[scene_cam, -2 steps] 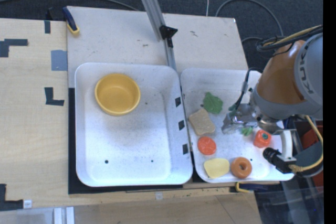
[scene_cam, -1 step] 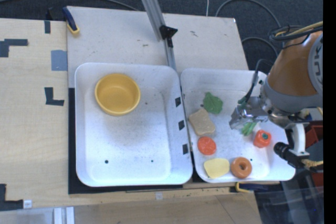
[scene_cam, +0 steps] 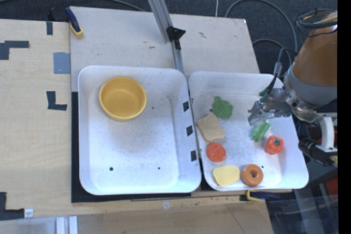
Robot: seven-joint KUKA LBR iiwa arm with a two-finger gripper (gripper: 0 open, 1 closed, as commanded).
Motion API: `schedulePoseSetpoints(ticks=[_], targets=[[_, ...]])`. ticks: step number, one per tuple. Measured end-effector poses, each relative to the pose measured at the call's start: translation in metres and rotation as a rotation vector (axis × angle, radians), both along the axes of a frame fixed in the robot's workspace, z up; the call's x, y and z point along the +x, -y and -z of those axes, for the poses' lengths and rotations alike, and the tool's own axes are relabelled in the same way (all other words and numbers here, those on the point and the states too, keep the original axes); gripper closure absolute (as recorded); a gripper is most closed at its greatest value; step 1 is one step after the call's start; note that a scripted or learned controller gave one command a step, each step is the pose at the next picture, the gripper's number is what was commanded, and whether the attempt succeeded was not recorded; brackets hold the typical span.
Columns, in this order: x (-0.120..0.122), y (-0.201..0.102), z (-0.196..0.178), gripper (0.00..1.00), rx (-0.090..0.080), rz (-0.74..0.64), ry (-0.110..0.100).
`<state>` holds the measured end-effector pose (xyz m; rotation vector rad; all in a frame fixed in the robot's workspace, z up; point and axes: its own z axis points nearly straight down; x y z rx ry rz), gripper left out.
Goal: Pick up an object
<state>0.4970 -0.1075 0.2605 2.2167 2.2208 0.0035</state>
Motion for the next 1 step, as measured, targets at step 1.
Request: schedulePoseSetpoints(ticks=[1], targets=[[0.0211,-0.0453,-0.0011,1.00,0.002,-0.005,-0.005]])
